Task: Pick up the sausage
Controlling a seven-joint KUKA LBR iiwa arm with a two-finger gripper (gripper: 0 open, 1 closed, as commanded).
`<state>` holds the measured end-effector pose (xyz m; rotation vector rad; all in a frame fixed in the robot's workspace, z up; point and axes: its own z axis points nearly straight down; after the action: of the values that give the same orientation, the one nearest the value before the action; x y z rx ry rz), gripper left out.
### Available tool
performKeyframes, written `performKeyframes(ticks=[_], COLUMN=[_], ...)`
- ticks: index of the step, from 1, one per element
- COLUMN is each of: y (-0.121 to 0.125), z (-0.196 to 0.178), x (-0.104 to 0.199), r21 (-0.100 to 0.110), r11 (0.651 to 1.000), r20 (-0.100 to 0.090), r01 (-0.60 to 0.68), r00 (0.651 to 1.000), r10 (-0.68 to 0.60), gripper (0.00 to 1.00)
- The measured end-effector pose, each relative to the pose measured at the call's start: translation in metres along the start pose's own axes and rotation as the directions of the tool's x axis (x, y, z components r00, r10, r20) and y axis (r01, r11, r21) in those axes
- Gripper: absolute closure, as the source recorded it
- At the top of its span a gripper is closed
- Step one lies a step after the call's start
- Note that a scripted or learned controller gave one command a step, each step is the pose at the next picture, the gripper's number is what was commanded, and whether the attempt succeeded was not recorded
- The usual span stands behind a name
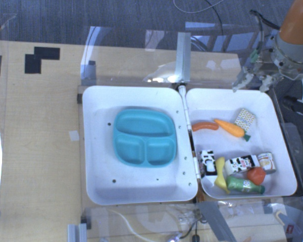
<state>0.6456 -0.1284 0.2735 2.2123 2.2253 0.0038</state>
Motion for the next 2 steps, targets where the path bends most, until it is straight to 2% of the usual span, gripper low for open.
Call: performKeyframes(ticks=[1, 2], y=[0.001, -0.035], z=[0.0, -0.052], x=[0.055, 0.078], r21=[0.0, -0.005], r11=[0.987, 0.902], r20=[-0.001, 0.002], r01=[0.161, 0.432], r00=[0.987, 0.902], r10=[-0.161, -0.432], gripper=[0.0, 0.0])
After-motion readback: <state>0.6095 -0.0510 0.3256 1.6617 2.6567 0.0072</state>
